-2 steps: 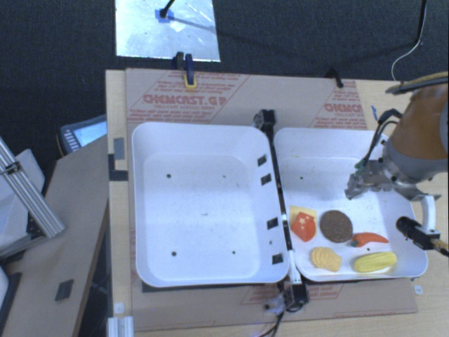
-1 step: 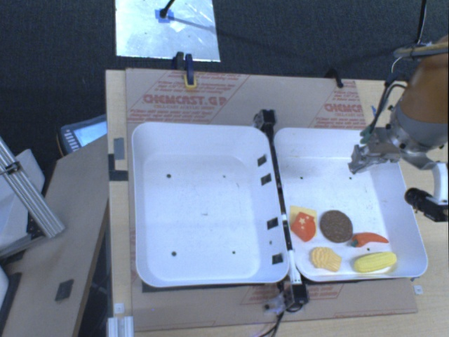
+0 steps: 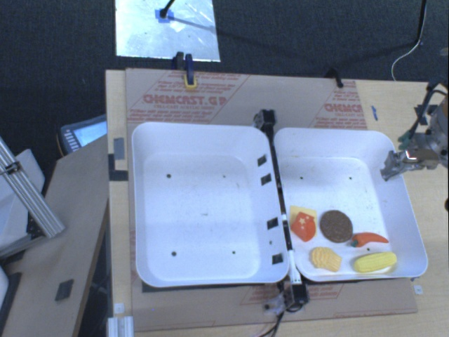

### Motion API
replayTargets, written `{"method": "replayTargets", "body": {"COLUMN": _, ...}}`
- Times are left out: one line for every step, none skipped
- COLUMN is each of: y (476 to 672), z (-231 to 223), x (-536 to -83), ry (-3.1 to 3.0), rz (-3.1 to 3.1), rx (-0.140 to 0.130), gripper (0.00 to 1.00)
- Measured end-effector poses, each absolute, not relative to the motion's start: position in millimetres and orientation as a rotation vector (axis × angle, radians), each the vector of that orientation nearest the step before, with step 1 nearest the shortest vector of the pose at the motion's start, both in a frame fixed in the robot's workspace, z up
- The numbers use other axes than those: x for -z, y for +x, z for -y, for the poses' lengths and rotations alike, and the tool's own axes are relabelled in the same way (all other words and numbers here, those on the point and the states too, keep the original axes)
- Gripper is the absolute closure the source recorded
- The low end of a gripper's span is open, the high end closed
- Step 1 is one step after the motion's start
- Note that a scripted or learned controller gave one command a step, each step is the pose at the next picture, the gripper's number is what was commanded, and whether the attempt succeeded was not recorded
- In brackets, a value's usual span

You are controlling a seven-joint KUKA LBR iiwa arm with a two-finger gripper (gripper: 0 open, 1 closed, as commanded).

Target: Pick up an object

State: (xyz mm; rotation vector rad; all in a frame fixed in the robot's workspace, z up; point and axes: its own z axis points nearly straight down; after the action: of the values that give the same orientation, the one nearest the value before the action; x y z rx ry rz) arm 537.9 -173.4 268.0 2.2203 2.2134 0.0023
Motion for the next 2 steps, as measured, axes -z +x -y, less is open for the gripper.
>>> {"method": "replayTargets", "body": {"y": 662.1, "z": 205, "x": -285, "ry": 2.203, "rz": -2.220, "rx": -0.009, "gripper": 1.00}}
{"method": "replayTargets", "body": {"y": 669.8, "z": 206, "x": -299, "ry": 2.210, "rz": -2.224, "rx": -0.004, "gripper": 1.00}}
